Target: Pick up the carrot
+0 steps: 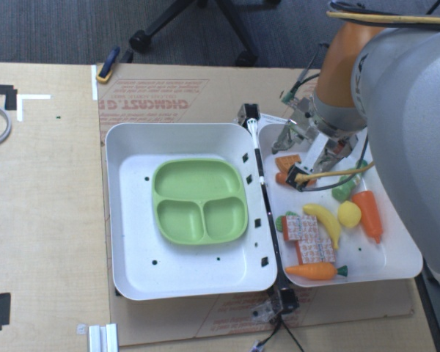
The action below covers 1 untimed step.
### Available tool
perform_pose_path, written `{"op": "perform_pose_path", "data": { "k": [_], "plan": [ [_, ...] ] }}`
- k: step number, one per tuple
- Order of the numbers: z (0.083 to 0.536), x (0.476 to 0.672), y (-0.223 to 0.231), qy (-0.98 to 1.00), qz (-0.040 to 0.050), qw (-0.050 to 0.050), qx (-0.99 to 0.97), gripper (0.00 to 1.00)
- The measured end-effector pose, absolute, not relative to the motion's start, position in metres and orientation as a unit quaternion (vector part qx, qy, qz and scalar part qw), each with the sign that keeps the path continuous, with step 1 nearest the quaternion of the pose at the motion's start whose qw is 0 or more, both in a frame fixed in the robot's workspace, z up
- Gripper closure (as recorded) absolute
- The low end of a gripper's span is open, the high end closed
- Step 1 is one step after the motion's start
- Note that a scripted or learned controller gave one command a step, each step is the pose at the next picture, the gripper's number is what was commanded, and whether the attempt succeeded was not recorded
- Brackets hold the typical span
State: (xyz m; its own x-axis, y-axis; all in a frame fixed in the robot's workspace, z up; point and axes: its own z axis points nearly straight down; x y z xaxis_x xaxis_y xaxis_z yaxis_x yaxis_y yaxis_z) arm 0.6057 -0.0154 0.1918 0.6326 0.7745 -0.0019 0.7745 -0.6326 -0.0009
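Note:
An orange carrot (312,271) with a small green stub lies flat near the front edge of the right bin (396,259). A second orange, tapered carrot-like piece (369,215) lies by that bin's right side, with a green leafy bit (343,191) at its upper end. My gripper (286,147) hangs low over the back left corner of the right bin, well behind both orange pieces. A small orange item (287,163) lies just below it. Nothing can be seen held.
In the right bin lie a yellow banana (325,221), a lemon (350,214) and a red-and-white box (309,239). The left bin (125,218) holds a green divided plate (200,200). My large grey arm covers the right bin's far right side.

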Motion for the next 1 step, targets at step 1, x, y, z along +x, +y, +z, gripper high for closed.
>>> {"op": "perform_pose_path", "data": {
  "k": [1],
  "plan": [
    [0.2340, 0.5871, -0.0024, -0.559, 0.0007, 0.000, -0.829, 0.00]
  ]
}}
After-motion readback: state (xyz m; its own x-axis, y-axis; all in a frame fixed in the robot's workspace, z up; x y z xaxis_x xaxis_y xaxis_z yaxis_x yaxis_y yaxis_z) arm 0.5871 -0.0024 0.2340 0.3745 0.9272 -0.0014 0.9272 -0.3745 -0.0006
